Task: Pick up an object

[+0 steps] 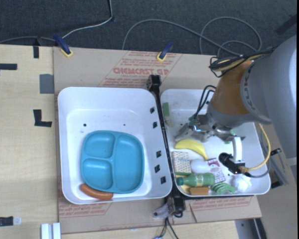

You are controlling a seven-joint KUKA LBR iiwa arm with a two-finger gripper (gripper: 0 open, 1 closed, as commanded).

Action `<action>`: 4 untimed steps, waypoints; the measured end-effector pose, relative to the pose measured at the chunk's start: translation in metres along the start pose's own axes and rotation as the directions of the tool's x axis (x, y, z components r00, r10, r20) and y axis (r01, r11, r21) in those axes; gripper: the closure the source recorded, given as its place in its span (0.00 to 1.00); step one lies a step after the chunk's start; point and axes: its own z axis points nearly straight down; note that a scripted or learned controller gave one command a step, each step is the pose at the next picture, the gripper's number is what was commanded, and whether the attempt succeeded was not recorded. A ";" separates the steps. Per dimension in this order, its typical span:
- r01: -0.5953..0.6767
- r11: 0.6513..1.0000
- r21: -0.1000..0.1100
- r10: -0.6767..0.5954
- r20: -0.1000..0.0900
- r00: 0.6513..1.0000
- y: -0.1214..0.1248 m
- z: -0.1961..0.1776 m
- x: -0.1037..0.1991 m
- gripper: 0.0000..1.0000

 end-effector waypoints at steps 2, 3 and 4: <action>0.001 1.000 -0.003 -0.001 0.001 1.000 -0.026 -0.010 -0.003 1.00; 0.002 1.000 0.005 -0.002 -0.003 1.000 0.037 -0.098 0.047 1.00; 0.000 1.000 0.006 0.000 -0.001 1.000 0.028 -0.141 0.010 1.00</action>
